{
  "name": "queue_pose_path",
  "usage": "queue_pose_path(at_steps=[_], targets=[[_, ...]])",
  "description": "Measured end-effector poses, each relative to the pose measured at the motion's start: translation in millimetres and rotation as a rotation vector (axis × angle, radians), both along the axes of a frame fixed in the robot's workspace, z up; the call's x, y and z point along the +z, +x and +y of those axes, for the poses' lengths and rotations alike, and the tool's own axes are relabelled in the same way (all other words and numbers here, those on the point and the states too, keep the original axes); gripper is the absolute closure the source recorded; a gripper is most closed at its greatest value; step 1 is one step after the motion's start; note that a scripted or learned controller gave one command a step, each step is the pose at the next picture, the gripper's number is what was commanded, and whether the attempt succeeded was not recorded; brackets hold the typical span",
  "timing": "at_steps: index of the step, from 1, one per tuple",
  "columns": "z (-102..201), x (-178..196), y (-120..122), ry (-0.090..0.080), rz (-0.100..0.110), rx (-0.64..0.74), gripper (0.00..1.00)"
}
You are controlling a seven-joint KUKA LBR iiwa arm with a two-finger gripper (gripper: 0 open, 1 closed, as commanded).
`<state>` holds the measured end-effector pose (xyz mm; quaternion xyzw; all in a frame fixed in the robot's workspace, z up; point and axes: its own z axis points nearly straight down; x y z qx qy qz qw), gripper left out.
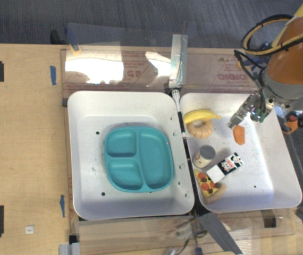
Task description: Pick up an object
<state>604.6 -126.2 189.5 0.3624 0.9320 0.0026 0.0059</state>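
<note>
The gripper (240,117) hangs over the right bin (279,185), just above the carrot (239,135); its fingers look slightly parted with nothing between them. Banana (200,115) and donut (200,128) lie near the divider; the left bin holds a teal plate (139,159).

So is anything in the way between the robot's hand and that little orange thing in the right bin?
Nothing visible blocks it. The hand hangs just above the orange piece in the right bin, with bare white floor between them. The banana and the donut lie off to the side, apart from the orange piece.
</note>
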Motion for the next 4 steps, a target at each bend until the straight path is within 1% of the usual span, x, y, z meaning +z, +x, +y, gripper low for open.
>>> queue_pose_path(at_steps=[1, 2, 3, 4], targets=[[-2.6, 19.6, -77.8, 0.001, 0.015, -0.213, 1.0], [21.1, -75.9, -88.8, 0.001, 0.009, -0.263, 1.0], [11.1, -102.6, -62.1, 0.007, 0.01, -0.797, 1.0], [10.3, -102.6, -60.9, 0.006, 0.005, -0.797, 0.0]])
